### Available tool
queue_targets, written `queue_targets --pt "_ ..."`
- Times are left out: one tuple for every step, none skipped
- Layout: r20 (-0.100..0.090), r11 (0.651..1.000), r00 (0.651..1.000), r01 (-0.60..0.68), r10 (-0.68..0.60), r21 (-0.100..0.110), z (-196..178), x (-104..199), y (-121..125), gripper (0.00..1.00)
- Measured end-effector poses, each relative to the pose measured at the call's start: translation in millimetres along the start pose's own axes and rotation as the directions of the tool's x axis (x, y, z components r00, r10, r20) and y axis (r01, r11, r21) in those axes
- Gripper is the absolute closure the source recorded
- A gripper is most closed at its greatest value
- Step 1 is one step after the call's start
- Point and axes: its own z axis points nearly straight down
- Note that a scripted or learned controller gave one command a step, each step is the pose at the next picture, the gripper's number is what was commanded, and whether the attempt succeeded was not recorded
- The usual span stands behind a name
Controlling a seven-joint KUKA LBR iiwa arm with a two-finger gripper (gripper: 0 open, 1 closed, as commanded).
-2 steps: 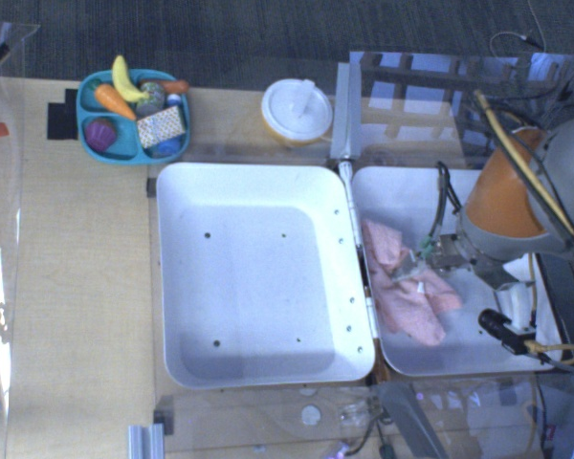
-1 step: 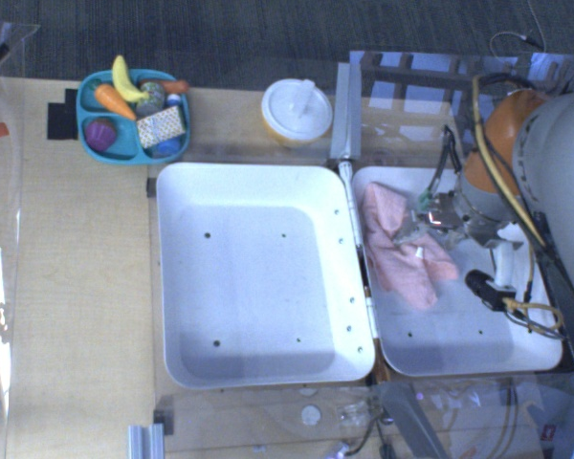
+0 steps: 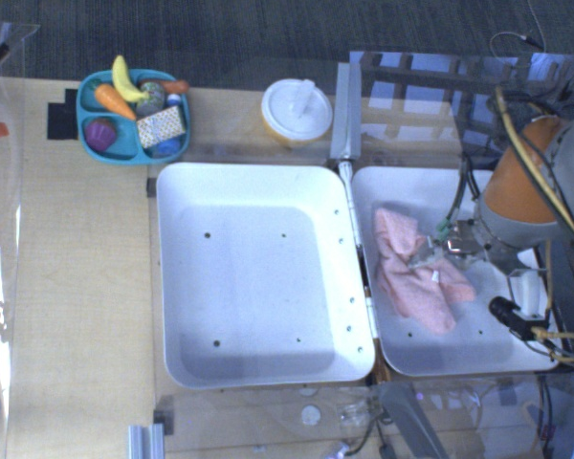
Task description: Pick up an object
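A crumpled pink cloth lies in the right bin, spread from its upper left toward the middle. My gripper reaches in from the right and sits low over the cloth's middle, its tips right at the fabric. The grey arm with its orange band rises behind it at the right edge.
The left bin stands beside the right one, a narrow divider between them. Behind the bins on the wooden bench are a blue tray of toy food and a white lidded cup. Cables and a black fitting crowd the right bin's right side.
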Motion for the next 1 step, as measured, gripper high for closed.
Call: queue_targets --pt "0.002 0.990 0.990 0.138 -0.138 -0.003 -0.8 47.4 -18.1 0.00"
